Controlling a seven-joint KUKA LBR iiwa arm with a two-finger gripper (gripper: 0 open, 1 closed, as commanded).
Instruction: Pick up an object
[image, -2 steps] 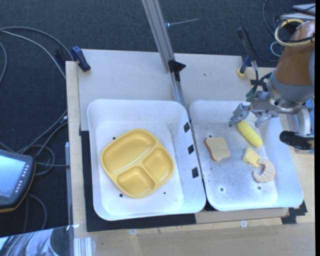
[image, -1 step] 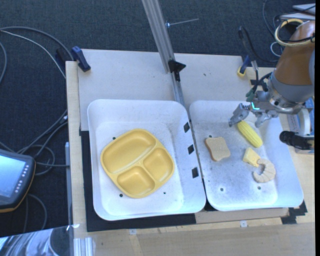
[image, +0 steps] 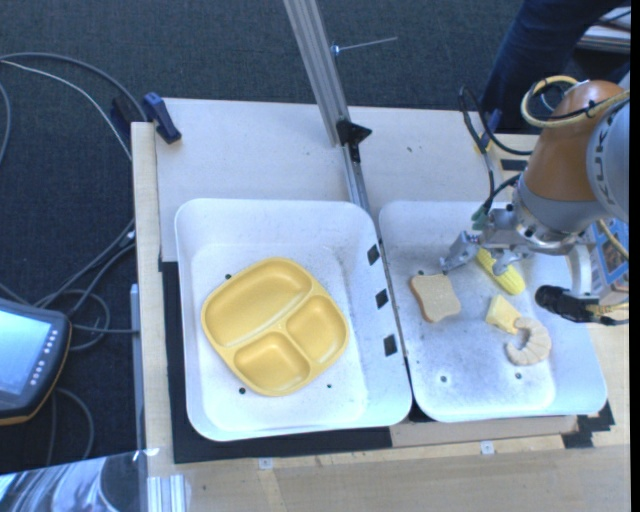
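On the left side of the table stands the left bin, and in it lies a yellow divided plate with three compartments, flat and a little turned.

Going right, the right bin holds the small food pieces. Nearest to the middle wall lies a slice of toast, flat on the floor of the bin. Further right, at the far part of this bin, a yellow corn cob lies just under the tool, which hangs low over it from the grey and orange arm. If the tool is spread or clenched I cannot tell, because the wrist covers it from above, and nothing is seen held in it. Near the right wall there is a yellow cheese wedge, and just beside it, on the near side, a pale curved piece like a shrimp.

The corn cob seems the thing in hand, in my judgement. It is probably a light, stiff plastic toy with a smooth round body, so it may roll or slip. It is better to take it across the middle, on its two long sides, not on the ends.
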